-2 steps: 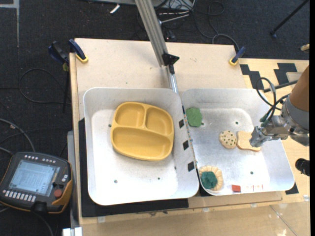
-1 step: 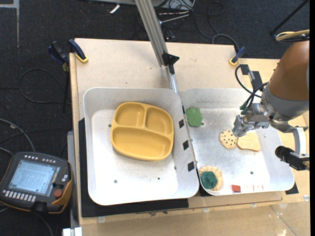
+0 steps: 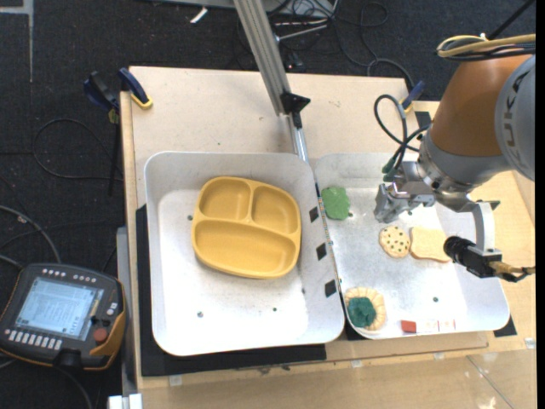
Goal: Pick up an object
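Tool (image 3: 394, 209) hangs just above the cookie (image 3: 394, 242) — toast (image 3: 428, 244) beside it — grip state unreadable.

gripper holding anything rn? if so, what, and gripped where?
Cannot tell. The gripper hangs just above the cookie in the right bin, with nothing visibly in it.

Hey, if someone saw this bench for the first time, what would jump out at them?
Probably the yellow divided plastic plate lying in the left white bin. Next, the grey arm with its orange band reaching from the right, its hand low over the right white bin, just above a round speckled cookie.
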### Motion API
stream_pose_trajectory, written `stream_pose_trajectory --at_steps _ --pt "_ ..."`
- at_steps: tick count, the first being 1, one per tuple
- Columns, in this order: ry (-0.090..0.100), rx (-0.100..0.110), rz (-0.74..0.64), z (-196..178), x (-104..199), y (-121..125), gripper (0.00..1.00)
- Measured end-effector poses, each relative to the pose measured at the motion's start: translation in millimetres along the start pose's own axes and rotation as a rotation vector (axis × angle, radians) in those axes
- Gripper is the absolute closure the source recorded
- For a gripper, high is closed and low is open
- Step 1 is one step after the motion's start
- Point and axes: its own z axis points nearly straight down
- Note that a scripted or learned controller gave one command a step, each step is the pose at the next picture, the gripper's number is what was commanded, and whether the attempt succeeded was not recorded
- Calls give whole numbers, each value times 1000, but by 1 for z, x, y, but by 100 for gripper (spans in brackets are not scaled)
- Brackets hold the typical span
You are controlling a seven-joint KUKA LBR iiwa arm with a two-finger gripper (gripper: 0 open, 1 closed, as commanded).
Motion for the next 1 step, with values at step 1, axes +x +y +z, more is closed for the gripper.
stream_pose_trajectory --at_steps 1 --pt "0 0 0 -9 49 21 100"
